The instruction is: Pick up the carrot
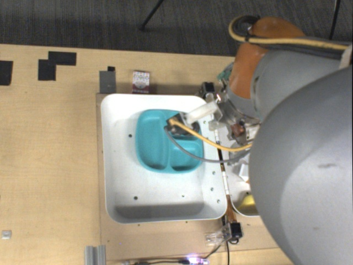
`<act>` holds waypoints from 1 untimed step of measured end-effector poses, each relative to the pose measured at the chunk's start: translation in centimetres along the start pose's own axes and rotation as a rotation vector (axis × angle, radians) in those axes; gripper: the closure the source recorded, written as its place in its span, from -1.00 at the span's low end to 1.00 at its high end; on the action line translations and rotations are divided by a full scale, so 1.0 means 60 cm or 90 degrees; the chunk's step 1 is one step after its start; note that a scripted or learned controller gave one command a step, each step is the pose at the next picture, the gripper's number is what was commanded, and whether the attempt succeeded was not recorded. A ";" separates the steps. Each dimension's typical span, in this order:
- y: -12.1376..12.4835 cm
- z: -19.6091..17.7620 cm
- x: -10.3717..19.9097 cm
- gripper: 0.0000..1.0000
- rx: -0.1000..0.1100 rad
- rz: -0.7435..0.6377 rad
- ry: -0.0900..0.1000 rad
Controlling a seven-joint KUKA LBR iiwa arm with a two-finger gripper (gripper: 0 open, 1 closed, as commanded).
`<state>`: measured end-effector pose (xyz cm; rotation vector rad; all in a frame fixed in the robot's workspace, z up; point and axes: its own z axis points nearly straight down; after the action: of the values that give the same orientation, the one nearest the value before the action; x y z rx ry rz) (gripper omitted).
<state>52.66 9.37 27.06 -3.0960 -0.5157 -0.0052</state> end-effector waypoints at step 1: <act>0.130 0.034 0.003 -1.00 -0.002 0.058 -0.004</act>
<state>55.35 2.05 25.02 -3.1208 -0.3746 0.0040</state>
